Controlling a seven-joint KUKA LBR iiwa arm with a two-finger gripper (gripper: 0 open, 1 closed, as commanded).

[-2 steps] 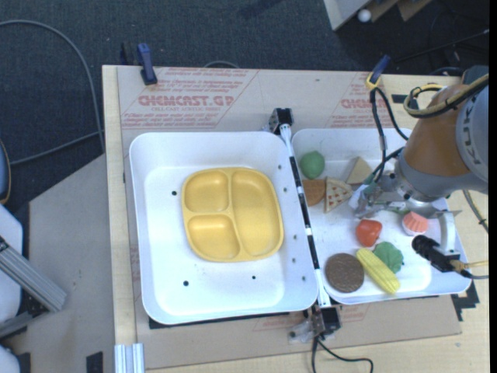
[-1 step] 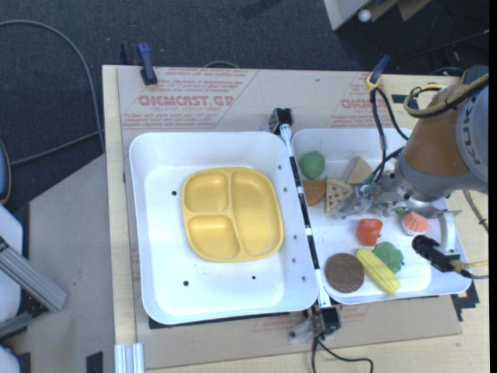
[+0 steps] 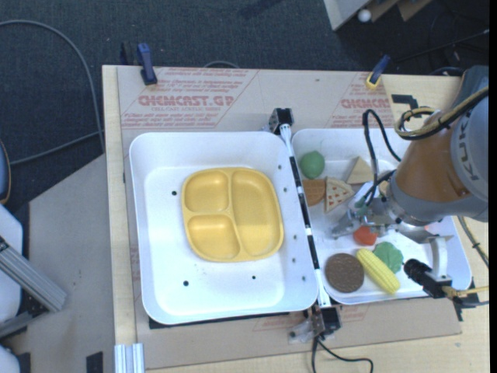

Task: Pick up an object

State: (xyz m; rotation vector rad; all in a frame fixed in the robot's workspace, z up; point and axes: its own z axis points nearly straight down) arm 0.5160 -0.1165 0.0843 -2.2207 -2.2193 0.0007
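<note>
Corn (image 3: 378, 270) and a brown patty (image 3: 344, 272) lie just below the gripper (image 3: 353, 216); whether its fingers grip anything, I cannot tell.

The left bin (image 3: 155, 208) is carrying a yellow three-compartment plate (image 3: 231, 213) near its centre. The right bin (image 3: 460, 264) is holding toy food: a green ball (image 3: 312, 163) near its far left corner, a pizza slice (image 3: 336, 194) just beside it, a brown disc (image 3: 343, 272) and a corn cob (image 3: 377, 270) along its near edge, with a green leafy piece (image 3: 390, 253) touching the cob. The gripper (image 3: 359, 217) is hanging over the bin's middle, just beside a red piece (image 3: 365, 235).
</note>
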